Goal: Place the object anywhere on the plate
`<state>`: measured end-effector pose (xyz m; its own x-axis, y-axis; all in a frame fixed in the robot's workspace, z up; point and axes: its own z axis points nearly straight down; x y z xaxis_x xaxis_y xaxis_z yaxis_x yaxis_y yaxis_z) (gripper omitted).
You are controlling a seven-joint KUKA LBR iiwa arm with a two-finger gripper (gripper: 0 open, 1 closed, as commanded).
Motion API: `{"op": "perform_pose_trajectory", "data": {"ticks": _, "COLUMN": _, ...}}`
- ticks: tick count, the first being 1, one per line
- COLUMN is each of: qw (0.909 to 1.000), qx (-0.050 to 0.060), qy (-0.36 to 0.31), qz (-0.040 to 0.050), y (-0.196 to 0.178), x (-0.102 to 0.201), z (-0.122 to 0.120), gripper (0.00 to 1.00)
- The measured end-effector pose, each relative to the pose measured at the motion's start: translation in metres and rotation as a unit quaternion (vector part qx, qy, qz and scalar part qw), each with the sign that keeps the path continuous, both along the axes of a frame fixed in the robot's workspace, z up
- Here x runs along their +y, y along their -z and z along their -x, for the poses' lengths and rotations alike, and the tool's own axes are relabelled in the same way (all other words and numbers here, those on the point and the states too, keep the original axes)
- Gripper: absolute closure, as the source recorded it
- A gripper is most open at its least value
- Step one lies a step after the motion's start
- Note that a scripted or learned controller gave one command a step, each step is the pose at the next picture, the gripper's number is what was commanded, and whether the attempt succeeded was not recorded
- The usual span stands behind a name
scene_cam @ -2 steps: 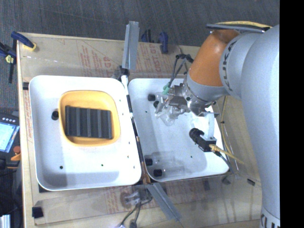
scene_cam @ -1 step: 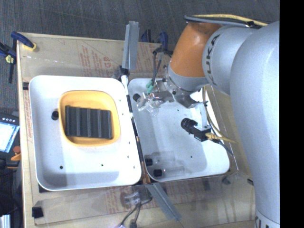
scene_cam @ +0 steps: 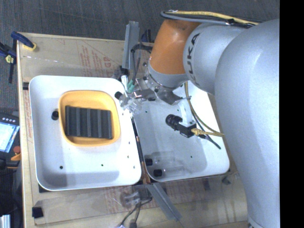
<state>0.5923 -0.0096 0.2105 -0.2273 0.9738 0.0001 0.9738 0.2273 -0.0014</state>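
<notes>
Bench (scene_cam: 71, 51) with two white bins (scene_cam: 42, 170)

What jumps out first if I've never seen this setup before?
The big grey robot arm with its orange band fills the right side, leaning over the right white bin. In the left bin lies a yellow plate with a dark ribbed centre.

plate (scene_cam: 90, 120) in left bin (scene_cam: 42, 170), right bin (scene_cam: 209, 163) beside it

The left bin (scene_cam: 42, 170) is white and holds a yellow plate (scene_cam: 88, 99) with a dark grey ribbed centre. The arm (scene_cam: 228, 61) is grey with an orange band (scene_cam: 171, 46).
</notes>
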Motion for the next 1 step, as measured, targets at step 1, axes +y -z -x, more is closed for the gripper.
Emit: {"op": "perform_pose_trajectory", "data": {"ticks": 1, "qw": 1.0000, "qx": 0.000, "qy": 0.000, "qz": 0.0001, "y": -0.0001, "x": -0.0001, "z": 0.0000, "gripper": 0.00}}
